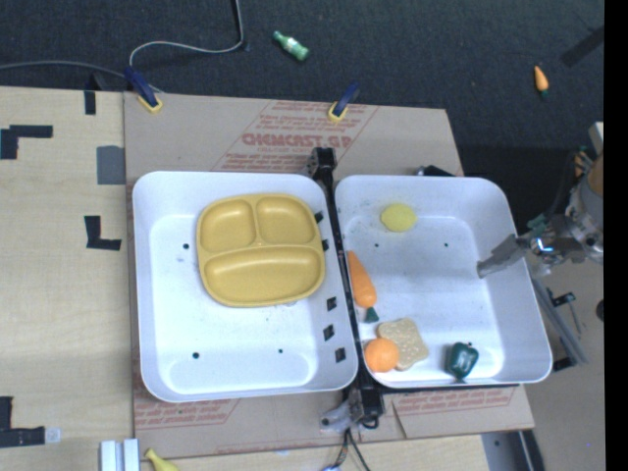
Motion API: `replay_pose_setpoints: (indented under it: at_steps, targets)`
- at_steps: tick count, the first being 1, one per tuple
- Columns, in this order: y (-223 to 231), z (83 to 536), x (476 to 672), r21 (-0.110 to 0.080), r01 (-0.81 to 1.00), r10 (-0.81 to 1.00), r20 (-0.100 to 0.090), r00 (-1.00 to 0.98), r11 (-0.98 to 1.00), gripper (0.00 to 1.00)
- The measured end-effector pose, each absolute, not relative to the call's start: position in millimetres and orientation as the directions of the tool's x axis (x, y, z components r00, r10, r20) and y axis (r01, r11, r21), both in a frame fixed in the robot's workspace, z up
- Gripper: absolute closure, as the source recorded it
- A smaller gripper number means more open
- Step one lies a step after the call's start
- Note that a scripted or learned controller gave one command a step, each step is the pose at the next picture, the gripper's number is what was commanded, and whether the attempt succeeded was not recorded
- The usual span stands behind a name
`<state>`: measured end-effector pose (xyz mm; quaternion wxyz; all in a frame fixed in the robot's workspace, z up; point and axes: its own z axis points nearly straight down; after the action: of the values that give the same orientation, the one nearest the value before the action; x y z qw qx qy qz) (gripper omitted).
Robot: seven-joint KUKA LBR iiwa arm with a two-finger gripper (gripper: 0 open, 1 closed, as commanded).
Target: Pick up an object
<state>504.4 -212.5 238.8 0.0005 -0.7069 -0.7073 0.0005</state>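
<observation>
The right bin [491, 199] holds a round yellow piece [398, 217] near its back, an orange carrot [362, 279] along its left wall, and an orange ball [382, 354], a tan cracker-like slab [405, 340] and a dark green pepper [461, 359] at the front. My gripper [494, 261] reaches in over the bin's right rim, about mid-depth. It is well apart from every object, and nothing shows in it.
The left bin [157, 292] carries a yellow divided plate [262, 248] in its back half. A black divider with clips [334, 292] runs between the bins. Cardboard lies under both, and a small green item [291, 45] sits on the dark floor behind.
</observation>
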Motion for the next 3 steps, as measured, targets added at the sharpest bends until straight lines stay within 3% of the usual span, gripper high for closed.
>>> replay_pose_setpoints:
  at_steps: [1,2,3]
  targets:
    - [-128,133,494.8,-0.003,1.0,1.0,0.001,-0.002,0.002,0.0]
    - [-109,87,538.7,0.006,1.0,1.0,-0.009,0.004,-0.003,0.0]
    - [-104,87,606.9,0.001,1.0,1.0,-0.015,0.005,-0.005,0.0]
